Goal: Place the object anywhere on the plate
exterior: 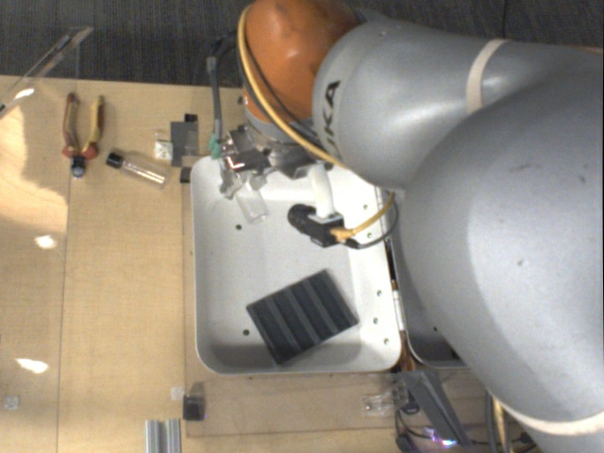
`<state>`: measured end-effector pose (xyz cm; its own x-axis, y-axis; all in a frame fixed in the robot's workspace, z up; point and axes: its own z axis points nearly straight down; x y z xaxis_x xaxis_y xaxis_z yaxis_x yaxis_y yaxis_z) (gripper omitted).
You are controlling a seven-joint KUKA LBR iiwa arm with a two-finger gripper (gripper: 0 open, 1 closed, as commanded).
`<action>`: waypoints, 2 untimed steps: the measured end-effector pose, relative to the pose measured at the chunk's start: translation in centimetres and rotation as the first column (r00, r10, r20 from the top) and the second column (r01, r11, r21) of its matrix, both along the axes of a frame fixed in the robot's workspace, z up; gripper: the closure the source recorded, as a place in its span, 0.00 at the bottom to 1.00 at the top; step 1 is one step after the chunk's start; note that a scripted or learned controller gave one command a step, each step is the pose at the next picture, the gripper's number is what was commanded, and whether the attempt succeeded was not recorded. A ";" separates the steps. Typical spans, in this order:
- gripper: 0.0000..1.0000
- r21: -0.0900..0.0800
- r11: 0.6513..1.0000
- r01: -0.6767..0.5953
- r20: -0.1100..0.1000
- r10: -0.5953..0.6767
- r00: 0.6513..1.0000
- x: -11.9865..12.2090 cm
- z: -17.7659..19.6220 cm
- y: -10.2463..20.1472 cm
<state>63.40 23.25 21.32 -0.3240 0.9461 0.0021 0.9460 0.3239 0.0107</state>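
Gripper [241,185], opening not discernible, nothing visibly held, over bin [217,347] far corner; risk: empty grasp, ribbed black pad [302,316] lying well apart.

The bench [113,328] is carrying a white bin [212,343], with pliers [82,130] and a small vial [137,168] lying at its far left, and a little black block [193,406] sitting near the bin's front corner.

Reaching in from the right, grey arm [491,159] bent low, orange band uppermost; gripper [241,192] pointed down-left, translucent fingers [251,202] slightly apart, holding nothing.
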 end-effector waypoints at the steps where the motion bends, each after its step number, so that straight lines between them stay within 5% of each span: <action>1: 1.00 -0.004 0.999 -0.050 -0.004 0.050 0.999 3.5 7.7 -0.7; 2: 1.00 -0.004 1.000 0.007 -0.008 -0.007 1.000 -7.4 -2.7 -0.6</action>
